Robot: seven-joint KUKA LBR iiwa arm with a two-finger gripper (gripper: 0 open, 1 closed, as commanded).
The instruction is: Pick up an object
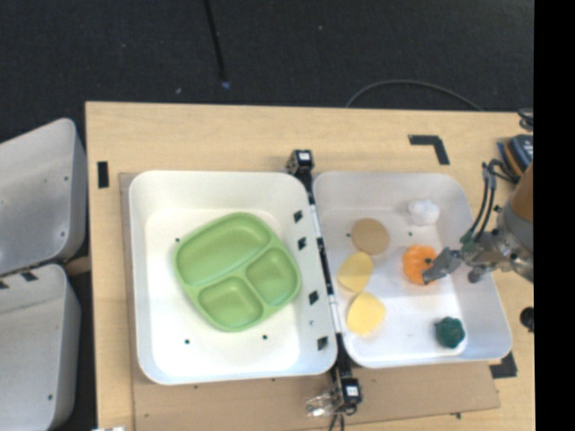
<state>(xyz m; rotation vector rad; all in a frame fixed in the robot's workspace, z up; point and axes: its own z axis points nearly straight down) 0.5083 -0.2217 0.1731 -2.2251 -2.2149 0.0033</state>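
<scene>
Orange object point(415, 263), rounded, bright, no clear long axis, right bin point(395, 191), touching left finger of end effector point(456, 266), fingers spread apart, nothing visibly gripped between them.

It looked like a robotics lab — a plywood bench point(225, 133) marked with black tape corners, two white bins point(144, 330) clamped side by side, a cable point(211, 25) trailing over dark carpet point(359, 25) beyond its far edge.
</scene>
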